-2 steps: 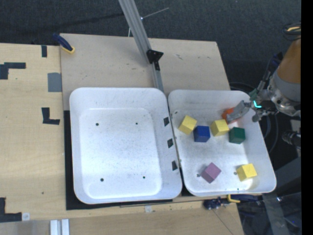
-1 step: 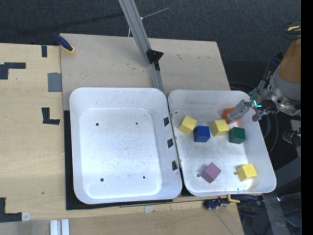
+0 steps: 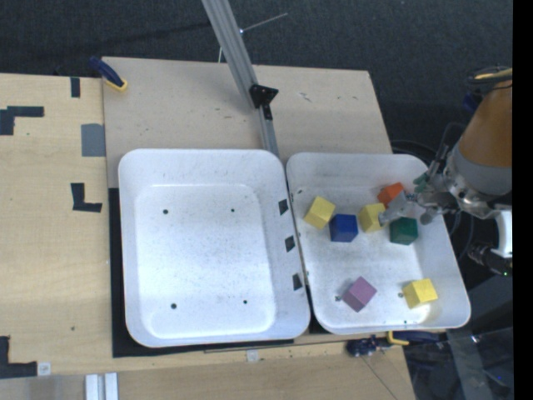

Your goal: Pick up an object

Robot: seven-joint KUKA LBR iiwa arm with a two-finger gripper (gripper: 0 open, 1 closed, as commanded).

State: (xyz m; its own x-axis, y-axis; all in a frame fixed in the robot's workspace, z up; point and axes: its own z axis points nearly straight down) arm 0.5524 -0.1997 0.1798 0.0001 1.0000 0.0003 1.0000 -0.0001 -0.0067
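- A light wooden bench (image 3: 50, 223) fills the left and centre of the frame, with dark floor along the top; 2 shallow white bins sit side by side on it.
- The left bin (image 3: 133, 182) occupies the centre of the frame.
- The right bin (image 3: 333, 169) holds 6 blocks: a yellow cube (image 3: 319, 212) near its upper left, a blue cube (image 3: 343, 227) just beside it, a smaller yellow block (image 3: 371, 217), an orange block (image 3: 390, 194), a green block (image 3: 404, 231), a purple cube (image 3: 360, 293) and another yellow cube (image 3: 420, 292) toward the lower right.
- The grey arm (image 3: 483, 161) enters from the right edge; its gripper (image 3: 405, 202) sits low among the orange, small yellow and green blocks, which crowd it closely.
- Whether the pincer is wide or closed cannot be told.
- A metal pole (image 3: 233, 40) slants down from the top of the frame.
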